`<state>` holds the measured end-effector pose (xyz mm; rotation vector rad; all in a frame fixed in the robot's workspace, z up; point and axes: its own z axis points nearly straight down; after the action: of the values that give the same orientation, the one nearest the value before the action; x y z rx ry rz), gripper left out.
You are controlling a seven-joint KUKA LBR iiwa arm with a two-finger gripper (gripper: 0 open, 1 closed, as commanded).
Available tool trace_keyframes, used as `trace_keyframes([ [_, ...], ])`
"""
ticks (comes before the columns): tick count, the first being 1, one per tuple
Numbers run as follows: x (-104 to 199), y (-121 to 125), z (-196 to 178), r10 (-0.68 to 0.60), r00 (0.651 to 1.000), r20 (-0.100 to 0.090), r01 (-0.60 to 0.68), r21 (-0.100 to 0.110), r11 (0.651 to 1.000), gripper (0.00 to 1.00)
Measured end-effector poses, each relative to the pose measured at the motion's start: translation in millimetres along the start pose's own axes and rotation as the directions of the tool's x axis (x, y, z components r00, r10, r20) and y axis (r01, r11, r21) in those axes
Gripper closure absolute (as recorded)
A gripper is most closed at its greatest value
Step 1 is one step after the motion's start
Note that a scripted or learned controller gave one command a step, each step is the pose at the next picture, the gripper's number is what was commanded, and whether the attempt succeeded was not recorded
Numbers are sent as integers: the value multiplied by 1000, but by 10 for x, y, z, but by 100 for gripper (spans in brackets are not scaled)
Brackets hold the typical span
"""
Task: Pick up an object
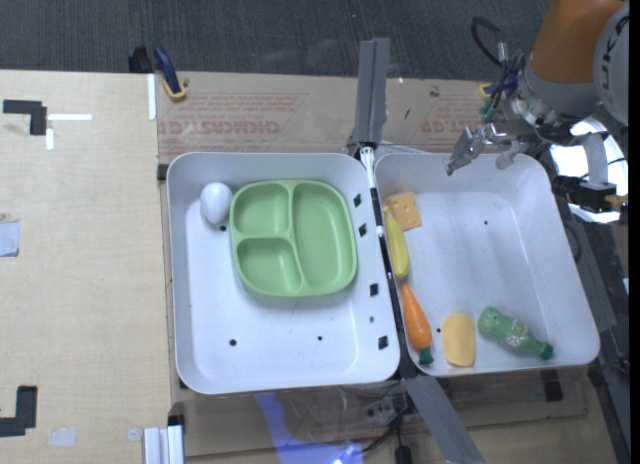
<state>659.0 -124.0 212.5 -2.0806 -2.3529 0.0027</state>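
Observation:
My gripper (482, 150) hangs over the far rim of the right bin (520, 252), open, with nothing between its fingers. Along that bin's left side lie a cheese wedge (404, 210), a yellow banana (397, 248) and an orange carrot (416, 322). A yellow oval piece (459, 339) and a green bottle (512, 333) rest near its front edge. All of these lie well in front of the gripper and apart from it.
The left bin (280, 352) holds a green divided plate (294, 237) and a white egg (215, 202) at the plate's far left corner. A grey divider post (372, 92) rises between the bins at the back. A blue clamp (165, 67) sits on the bench's far edge.

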Motion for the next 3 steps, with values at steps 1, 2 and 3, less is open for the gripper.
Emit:
trace_keyframes([
  [1,716,-63,217,-18,1000,0,18,1,1000,0],
  [2,515,-519,-655,-197,980,1,197,-2,980,0],
  [3,833,-42,181,-295,956,0,295,0,956,0],
])
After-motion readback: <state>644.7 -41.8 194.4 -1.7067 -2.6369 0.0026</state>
